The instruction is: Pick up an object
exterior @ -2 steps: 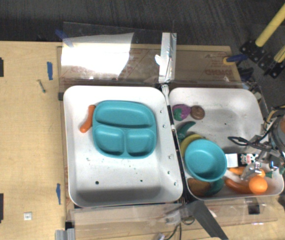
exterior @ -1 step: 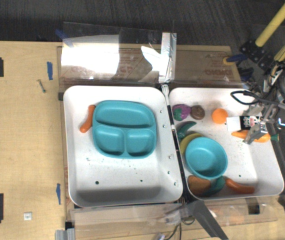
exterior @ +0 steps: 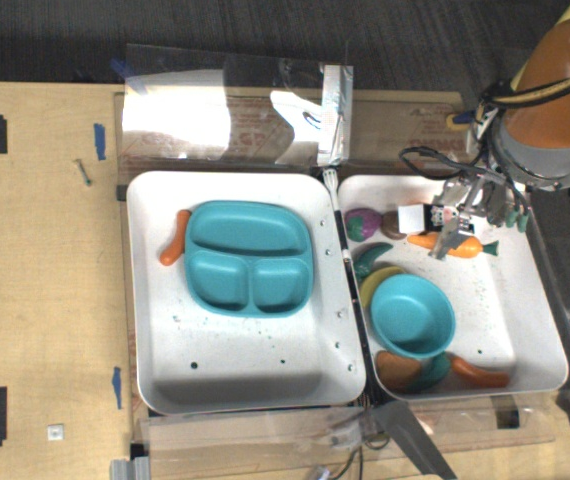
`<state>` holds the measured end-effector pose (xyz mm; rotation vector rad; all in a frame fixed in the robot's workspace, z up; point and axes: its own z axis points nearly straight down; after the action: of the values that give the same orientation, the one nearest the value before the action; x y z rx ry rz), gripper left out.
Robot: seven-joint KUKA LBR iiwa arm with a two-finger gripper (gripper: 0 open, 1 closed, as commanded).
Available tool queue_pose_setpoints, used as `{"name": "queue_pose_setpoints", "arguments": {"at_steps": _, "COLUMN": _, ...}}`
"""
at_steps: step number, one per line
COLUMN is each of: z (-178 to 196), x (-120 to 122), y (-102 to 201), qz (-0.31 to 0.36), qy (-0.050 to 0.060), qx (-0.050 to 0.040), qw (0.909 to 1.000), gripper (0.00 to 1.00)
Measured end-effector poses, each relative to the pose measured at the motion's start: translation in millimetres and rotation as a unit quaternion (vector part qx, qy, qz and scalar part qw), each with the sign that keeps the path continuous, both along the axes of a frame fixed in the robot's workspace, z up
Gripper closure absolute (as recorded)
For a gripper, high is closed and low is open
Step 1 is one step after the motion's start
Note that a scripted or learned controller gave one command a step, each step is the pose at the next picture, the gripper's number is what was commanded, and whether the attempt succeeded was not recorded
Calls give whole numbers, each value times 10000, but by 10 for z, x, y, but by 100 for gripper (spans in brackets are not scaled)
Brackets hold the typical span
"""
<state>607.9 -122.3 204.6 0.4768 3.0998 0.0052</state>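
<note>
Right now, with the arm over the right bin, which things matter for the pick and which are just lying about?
In play:
gripper
orange carrot under it
right bin

Lying about:
teal bowl
purple toy
teal tray
orange stick
left bin

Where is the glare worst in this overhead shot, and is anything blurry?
Camera view: glare is strongest on the clear plastic sheet behind the left white bin, washed nearly white. The gripper over the small orange carrot-shaped toy looks soft and cluttered by cables. The teal divided tray and teal round bowl are evenly lit and sharp.
</note>
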Motion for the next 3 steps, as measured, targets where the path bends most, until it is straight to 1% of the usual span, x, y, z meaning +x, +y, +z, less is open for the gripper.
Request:
{"name": "queue_pose_setpoints", "arguments": {"at_steps": 1, "z": -156, "x": -395, "y": 179, "qz": -313, "qy": 19, "qx": -7, "qw": 9995, "gripper": 100}}
{"name": "queue_pose_setpoints", "arguments": {"at_steps": 2, "z": -200, "x": -1274, "y": 527, "qz": -1123, "qy": 22, "qx": -4, "qw": 9937, "gripper": 100}}
{"name": "queue_pose_setpoints", "arguments": {"at_steps": 3, "z": -1019, "x": -1216, "y": 302, "qz": -962, "qy": -89, "qx": -15, "qw": 9953, "gripper": 100}}
